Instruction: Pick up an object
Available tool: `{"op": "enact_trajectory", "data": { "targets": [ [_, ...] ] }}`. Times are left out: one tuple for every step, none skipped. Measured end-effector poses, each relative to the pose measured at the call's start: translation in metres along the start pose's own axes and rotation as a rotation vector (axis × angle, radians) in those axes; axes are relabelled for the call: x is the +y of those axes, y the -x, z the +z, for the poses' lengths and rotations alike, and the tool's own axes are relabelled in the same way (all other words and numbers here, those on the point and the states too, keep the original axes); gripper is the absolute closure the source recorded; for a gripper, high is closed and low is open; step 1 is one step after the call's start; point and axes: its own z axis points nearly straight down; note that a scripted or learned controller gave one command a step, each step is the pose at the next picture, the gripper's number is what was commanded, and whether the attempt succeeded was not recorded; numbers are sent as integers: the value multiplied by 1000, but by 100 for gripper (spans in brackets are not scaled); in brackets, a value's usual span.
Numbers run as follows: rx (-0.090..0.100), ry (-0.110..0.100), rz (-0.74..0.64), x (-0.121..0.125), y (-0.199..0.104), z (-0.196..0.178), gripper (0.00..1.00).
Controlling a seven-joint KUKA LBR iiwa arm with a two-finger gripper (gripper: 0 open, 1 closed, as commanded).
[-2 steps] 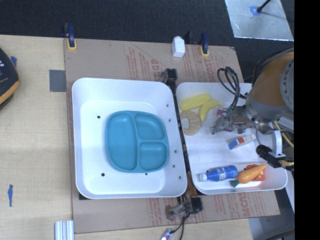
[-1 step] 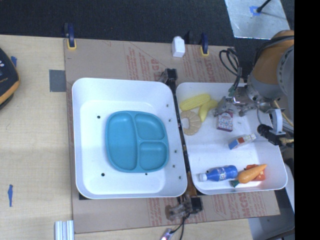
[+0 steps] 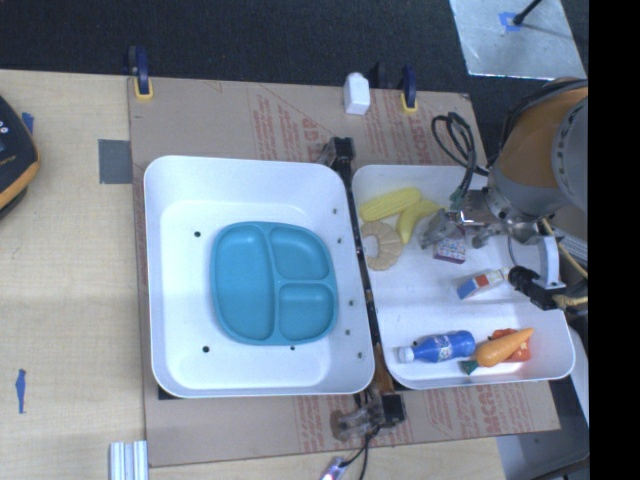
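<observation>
The arm is reaching in from the right of the frame, and its hand [image 3: 447, 230] is hanging low over the upper middle of the right bin [image 3: 560, 368]. From here I cannot tell if it is open or closed, and nothing is visibly gripped.

The things it could pick are all lying in that right bin: a yellow corn cob [image 3: 392, 204] at the upper left, a pale round piece [image 3: 381, 245] just below it, a small dark-and-white packet [image 3: 450, 253] right under the hand, a small tube [image 3: 481, 284] toward the right, and along the bottom a blue bottle [image 3: 438, 348] beside an orange carrot-like toy [image 3: 503, 347]. The left bin [image 3: 160, 268] is holding a blue divided plate [image 3: 274, 281].

What is worrying me is the crowding under the hand: corn, round piece and packet are lying close together, so I judge a descent could land between them, nudge one aside or pinch two at once. The packet is looking flat, which could let it slip out. Loose black cables [image 3: 455, 138] near the wrist could also snag.

There is reddish printing on the cardboard sheet [image 3: 250, 118] covering the desk [image 3: 60, 268], too faint to read; the bottle's label is too small to make out.
</observation>
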Motion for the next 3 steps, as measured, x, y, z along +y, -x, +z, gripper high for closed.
{"op": "enact_trajectory", "data": {
  "targets": [
    [0,-1,-3,0,1,-11,100],
    [0,-1,-2,-6,-62,0,100],
    [1,3,-2,-1,-106,-101,100]
  ]
}}
